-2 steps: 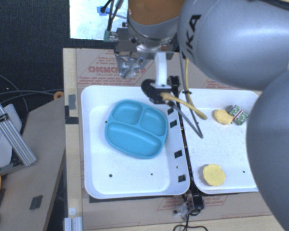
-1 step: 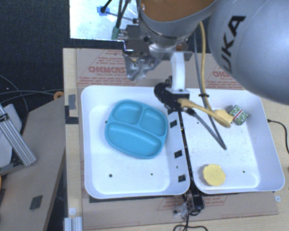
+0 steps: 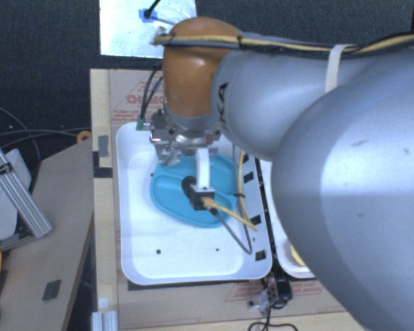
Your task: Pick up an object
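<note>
While the gripper sits low over the left bin, I see the blue dish directly beneath; can't tell its grip state.

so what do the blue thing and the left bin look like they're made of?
Blue object: probably plastic or rubber, smooth, even turquoise with a soft sheen; which of the two is unclear. Left bin: likely moulded plastic, matte white, with rounded corners and a raised rim.

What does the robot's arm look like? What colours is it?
The arm is big, round and shiny grey, with an orange band above its wrist. A yellowish cable runs along the top, strapped on by a white band. Black cables hang beside the wrist.
</note>
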`<action>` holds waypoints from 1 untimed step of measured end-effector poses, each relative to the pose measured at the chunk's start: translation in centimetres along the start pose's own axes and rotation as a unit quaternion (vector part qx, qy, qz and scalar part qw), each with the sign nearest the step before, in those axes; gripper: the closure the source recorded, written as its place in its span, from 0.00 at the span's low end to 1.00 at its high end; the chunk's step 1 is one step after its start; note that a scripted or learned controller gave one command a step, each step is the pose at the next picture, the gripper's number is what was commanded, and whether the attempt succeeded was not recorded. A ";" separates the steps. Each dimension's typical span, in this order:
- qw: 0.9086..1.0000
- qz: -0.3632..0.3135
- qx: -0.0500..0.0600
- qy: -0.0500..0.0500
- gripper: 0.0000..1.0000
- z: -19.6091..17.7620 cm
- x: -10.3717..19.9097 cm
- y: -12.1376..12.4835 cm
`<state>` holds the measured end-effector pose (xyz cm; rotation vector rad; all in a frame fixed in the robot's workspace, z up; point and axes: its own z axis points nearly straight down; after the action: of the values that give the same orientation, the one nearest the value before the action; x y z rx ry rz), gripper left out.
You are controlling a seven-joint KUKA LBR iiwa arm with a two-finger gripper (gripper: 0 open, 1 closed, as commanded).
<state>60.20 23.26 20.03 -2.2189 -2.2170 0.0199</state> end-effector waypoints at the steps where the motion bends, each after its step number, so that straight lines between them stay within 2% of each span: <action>1: 1.000 -0.002 -0.003 0.003 1.00 -0.3 0.2 -8.7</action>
<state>51.53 23.49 20.40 -2.2140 -2.2228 0.0071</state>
